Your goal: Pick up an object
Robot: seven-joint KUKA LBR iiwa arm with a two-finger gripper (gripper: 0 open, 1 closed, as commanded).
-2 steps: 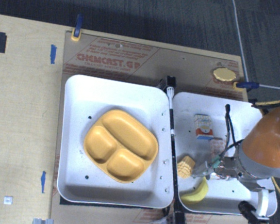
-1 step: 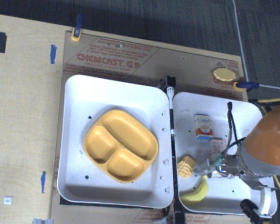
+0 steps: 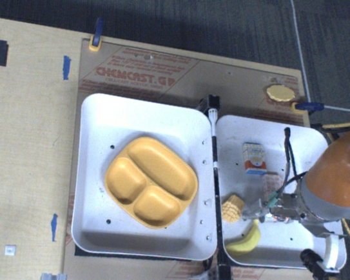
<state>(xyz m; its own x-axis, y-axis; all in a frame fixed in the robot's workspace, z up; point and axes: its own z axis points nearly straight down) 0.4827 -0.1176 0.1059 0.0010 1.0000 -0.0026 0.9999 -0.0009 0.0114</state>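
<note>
Nearest, a banana lies in the right bin beside a corn cob. Just above them hangs the tool; its state I cannot tell. A yellow tray fills the left bin.

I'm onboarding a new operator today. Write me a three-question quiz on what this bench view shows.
1. True or false: the yellow divided tray lies in the left bin.
2. Which of these lies closest to the front wall of the right bin? A. the small carton B. the banana C. the corn piece
3. Fill in: the gripper hangs over the ____ bin.

Key: 1 true; 2 B; 3 right.
</note>
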